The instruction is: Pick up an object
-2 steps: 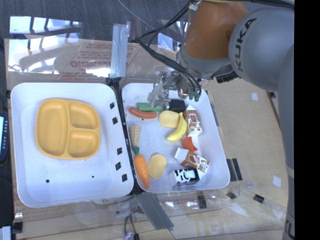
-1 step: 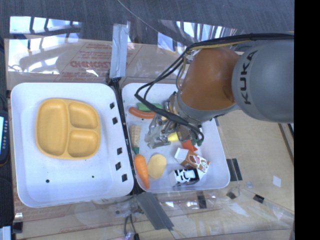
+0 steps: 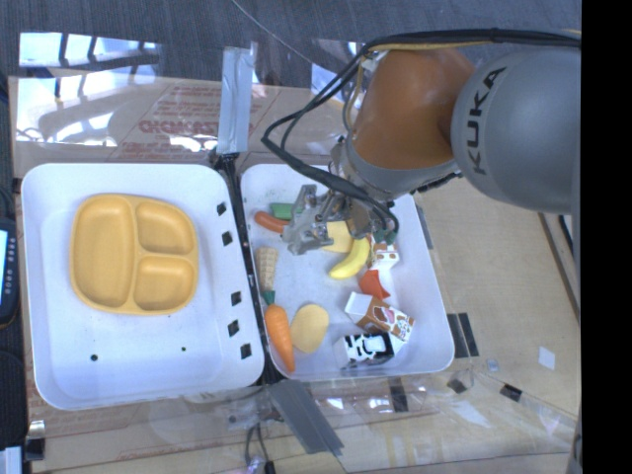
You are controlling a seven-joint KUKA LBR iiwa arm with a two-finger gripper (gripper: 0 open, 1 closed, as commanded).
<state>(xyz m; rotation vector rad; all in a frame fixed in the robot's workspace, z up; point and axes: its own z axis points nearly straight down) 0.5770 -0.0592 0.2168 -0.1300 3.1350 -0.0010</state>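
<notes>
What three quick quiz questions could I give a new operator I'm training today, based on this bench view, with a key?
1. True or false: the yellow divided tray lies in the same bin as the banana.
2. Which lies nearest the divider between the bins: (a) carrot, (b) black-and-white cow toy, (c) banana?
3. Fill in: the gripper hangs over the ___ bin.

Key: 1 false; 2 (a); 3 right.
</notes>
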